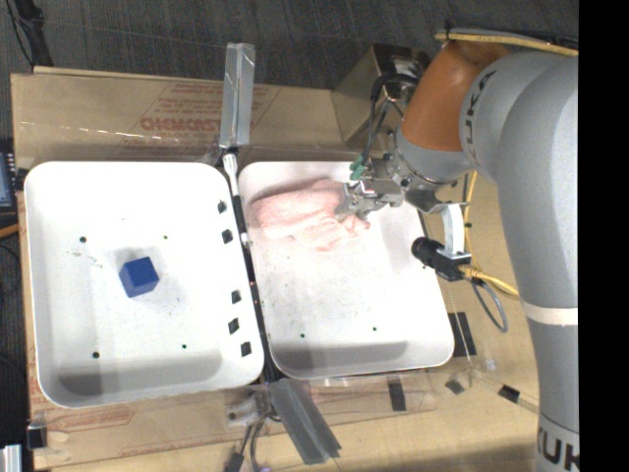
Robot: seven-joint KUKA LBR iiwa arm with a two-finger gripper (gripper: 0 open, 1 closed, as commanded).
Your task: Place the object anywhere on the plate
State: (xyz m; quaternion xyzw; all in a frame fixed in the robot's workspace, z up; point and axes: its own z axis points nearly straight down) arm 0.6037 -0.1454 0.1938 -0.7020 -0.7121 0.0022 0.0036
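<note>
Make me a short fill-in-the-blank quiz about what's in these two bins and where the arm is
1. The blue cube lies in the ____ bin as the camera sees it.
2. The pale pink plate lies in the ____ bin.
3. The gripper is over the plate's ____ end in the picture.
4. The band above the arm's wrist is ____.

Missing words: left; right; right; orange

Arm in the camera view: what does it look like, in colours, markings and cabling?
The arm is a bulky, rounded light grey body with an orange band above the wrist and dark KUKA lettering on the casing. The tool is a small metallic assembly with thin cables running up to it. A black fitting with a yellow cable sits beside the arm.
</note>
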